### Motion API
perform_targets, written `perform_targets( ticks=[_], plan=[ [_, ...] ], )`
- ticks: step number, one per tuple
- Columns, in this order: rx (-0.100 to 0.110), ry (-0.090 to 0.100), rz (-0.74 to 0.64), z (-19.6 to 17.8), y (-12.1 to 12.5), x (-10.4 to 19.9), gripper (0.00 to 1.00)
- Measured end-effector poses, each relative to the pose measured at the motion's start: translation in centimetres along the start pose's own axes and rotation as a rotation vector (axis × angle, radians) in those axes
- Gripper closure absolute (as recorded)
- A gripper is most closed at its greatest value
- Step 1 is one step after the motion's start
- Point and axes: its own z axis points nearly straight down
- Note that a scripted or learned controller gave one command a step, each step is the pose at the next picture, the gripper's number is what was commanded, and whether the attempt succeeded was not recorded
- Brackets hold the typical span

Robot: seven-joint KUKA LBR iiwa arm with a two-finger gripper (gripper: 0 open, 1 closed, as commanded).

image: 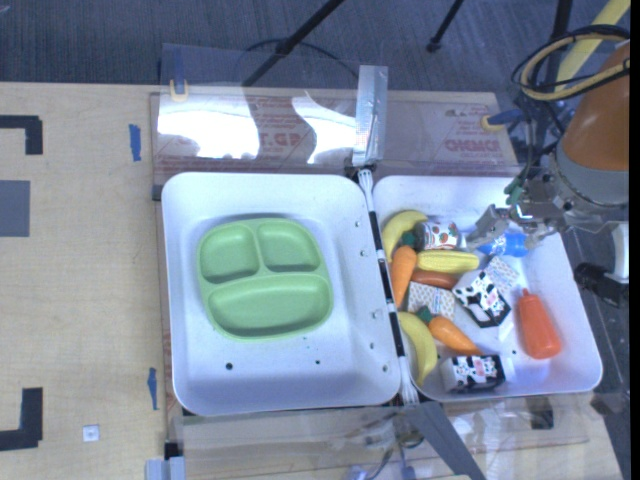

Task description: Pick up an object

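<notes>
The toy food lay piled in the right bin [585, 363]: 2 carrots [402, 271], bananas, an orange bottle [539, 326]. The gripper [508, 218] hovered above its upper part, fingers slightly apart, holding nothing. Approach step; next it needed lowering onto 1 item.

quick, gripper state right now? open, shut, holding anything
Two-finger gripper: above the upper part of the right shallow white bin; whether it is open or shut cannot be told, and nothing is seen held.

Light wooden bench [70, 298] bearing black corner marks [25, 133] and blue tape strips [134, 141]; black tripod legs [320, 23] on grey carpet [150, 8] behind.
</notes>
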Motion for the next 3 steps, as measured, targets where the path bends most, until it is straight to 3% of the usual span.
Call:
perform_targets(
  ticks=[1,2,3],
  plan=[
    [0.0,0.0,-0.119,3.5,-8.4,4.2,0.0],
    [-0.002,-0.001,-0.117,2.6,-8.4,4.1,1.0],
    [-0.003,-0.002,0.053,-0.5,-5.4,3.7,1.0]
  ],
)
